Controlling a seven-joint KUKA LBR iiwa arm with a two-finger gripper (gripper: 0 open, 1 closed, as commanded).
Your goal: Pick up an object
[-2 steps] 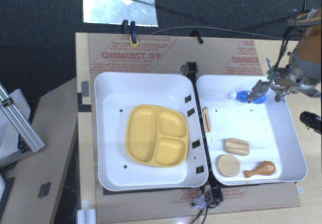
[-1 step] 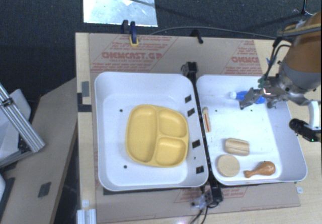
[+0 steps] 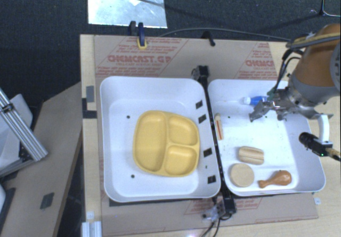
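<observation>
Approach seems the step in hand: the pincer (image 3: 265, 109) hangs over the right bin (image 3: 298, 140), its far part, with fingers spread apart and nothing between them. A blue-and-white tube (image 3: 252, 100) lies just beside it, the likeliest object to take; next comes lowering over it and closing. Nearer in that bin: one bun (image 3: 250, 154), one round biscuit (image 3: 242, 174), one drumstick (image 3: 276, 179). One yellow plate (image 3: 165, 143) sits in the left bin (image 3: 114, 124).

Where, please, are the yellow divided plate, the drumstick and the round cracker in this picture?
yellow divided plate (image 3: 165, 142): camera view, on its central ridge.
drumstick (image 3: 280, 178): camera view, on its thick meaty end.
round cracker (image 3: 242, 174): camera view, on its flat top.
</observation>
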